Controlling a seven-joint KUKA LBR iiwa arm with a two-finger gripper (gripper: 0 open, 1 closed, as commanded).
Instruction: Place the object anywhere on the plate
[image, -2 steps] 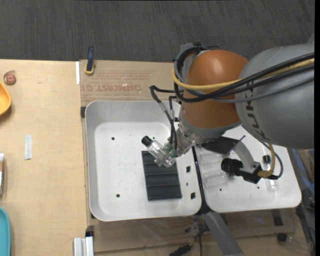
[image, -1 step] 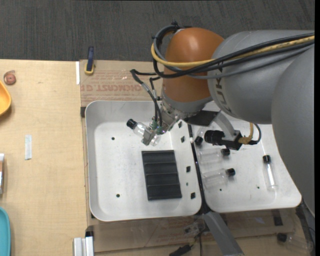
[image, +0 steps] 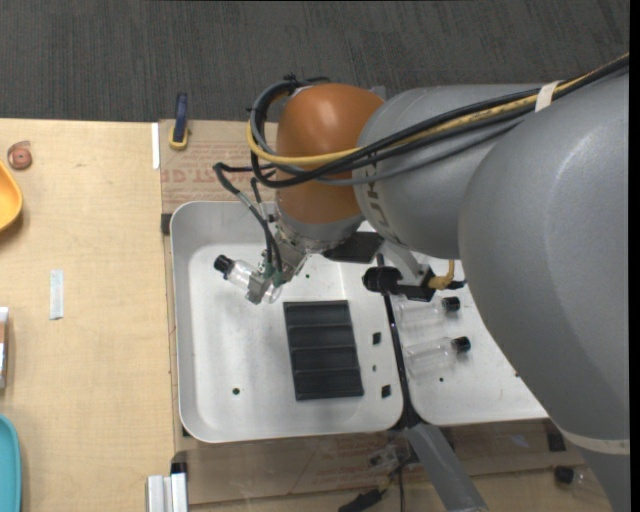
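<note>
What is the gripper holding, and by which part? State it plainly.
It cannot be told: the gripper sits at a small clear bottle in the left bin, but the grip is unclear.

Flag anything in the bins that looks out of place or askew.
The clear vial with a black cap lies tipped on its side in the left bin, by the gripper. Two more capped vials lie on their sides in the right bin. Nothing looks spilled.

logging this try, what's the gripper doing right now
gripper: down in the left bin, its tip at a small clear vial; grip cannot be told.
</note>
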